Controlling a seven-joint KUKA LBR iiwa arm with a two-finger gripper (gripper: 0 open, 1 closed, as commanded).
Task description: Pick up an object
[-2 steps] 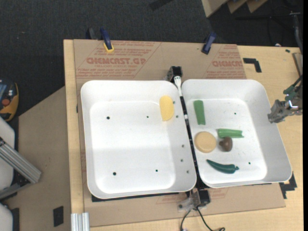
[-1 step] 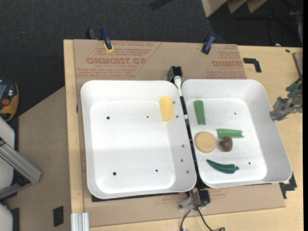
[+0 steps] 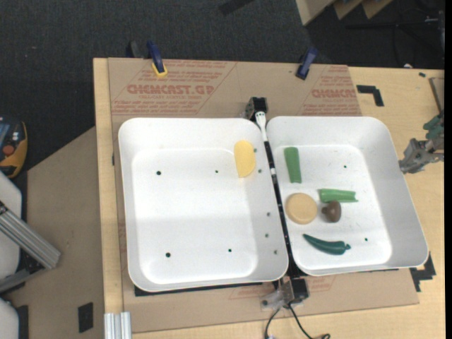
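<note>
1. Objects for picking lie mostly in the right bin [image 3: 367,161], a shallow white tray and the landmark for every place below.
2. Left bin [image 3: 191,217]: a matching tray touching the right bin's left rim.
3. Gripper [image 3: 418,155]: a grey tool just outside the right bin's right rim, level with its upper half. It holds nothing. Whether it is open or closed cannot be told.
4. Yellow piece [image 3: 244,159]: in the left bin, just beyond the right bin's left rim, long axis running far to near.
5. Disc [image 3: 301,208]: tan and round, in the right bin's left half at mid-depth. It has no long axis, so probably any grasp angle would suit.
6. Stick [image 3: 292,164]: green, in the right bin's far left part, long axis running far to near.
7. Pepper [image 3: 326,244]: dark green, near the right bin's near rim, lying left to right.
8. Wedge [image 3: 337,196]: green, at the right bin's centre, lying left to right, just beside the disc.
9. Ball [image 3: 331,212]: small and brown, just below the wedge and right of the disc.
10. Key relation: every object lies to the left of the gripper; the wedge and ball are nearest to it, the yellow piece farthest.
</note>
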